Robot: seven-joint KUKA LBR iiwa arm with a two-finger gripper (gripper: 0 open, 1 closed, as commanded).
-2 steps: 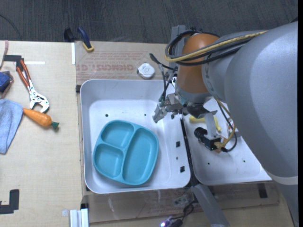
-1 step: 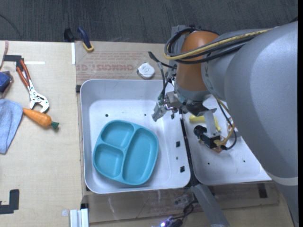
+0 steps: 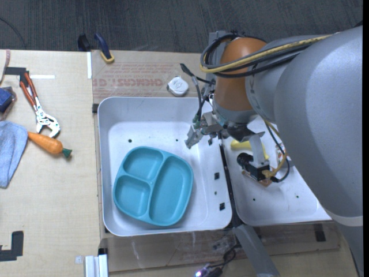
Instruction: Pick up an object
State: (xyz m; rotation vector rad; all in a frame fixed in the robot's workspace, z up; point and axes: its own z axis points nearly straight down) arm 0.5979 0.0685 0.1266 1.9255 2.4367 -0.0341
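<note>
A light blue divided plate lies flat in the left white bin, toward its front left. My gripper hangs over the same bin's back right part, just up and right of the plate and apart from it. Its fingers look open with nothing between them. A small yellow object lies in the right bin, partly hidden by my wrist.
On the bench left of the bins lie an orange carrot, red-handled pliers and a blue cloth. A white round cap rests behind the left bin. My arm covers much of the right bin.
</note>
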